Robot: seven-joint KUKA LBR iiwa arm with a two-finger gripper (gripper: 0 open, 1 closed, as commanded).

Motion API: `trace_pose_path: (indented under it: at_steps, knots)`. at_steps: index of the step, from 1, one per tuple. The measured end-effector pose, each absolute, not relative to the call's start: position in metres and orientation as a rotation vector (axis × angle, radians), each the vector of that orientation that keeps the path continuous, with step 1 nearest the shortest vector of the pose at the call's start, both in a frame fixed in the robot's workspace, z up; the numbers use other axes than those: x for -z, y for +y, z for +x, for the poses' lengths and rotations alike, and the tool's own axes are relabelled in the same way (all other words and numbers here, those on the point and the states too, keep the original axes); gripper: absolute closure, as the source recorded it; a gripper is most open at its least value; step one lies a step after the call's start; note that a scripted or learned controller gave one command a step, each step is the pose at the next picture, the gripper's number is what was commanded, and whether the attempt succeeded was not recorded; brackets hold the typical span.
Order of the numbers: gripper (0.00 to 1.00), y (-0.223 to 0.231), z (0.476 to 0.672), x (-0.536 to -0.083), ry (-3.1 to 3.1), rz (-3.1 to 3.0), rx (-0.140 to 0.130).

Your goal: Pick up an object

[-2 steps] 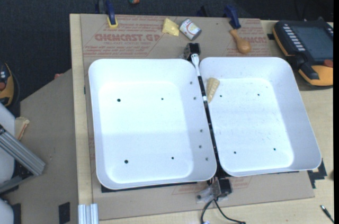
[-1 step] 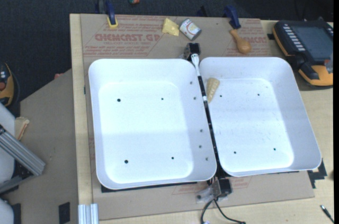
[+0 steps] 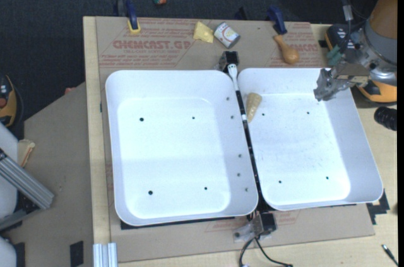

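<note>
Overhead, the pincer (image 3: 324, 93) (grip state unclear) hovers above the right bin (image 3: 353, 152).

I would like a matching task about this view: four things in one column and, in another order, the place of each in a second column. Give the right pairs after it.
Things:
1. beige cone-shaped piece
2. gripper
3. yellow wedge
4. wooden pear-shaped piece

Places:
A. on the board behind the right bin, beside a blue clamp
B. over the right bin's far right corner
C. inside the right bin, at its left wall
D. on the board behind the left bin, beside a small white box

Pairs: 1-C, 2-B, 3-D, 4-A
</note>
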State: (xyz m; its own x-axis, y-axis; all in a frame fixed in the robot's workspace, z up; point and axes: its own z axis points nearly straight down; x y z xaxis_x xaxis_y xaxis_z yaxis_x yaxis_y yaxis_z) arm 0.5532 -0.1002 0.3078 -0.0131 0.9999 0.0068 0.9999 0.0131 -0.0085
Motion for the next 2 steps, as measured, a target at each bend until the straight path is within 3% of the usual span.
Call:
trace_pose_path:
  at_steps: [1, 2]
  knots:
    - [1.00, -0.230, 0.513, -0.389, -2.217, -2.246, -0.001]
    - [1.00, -0.225, 0.478, -0.547, -2.237, -2.238, 0.013]
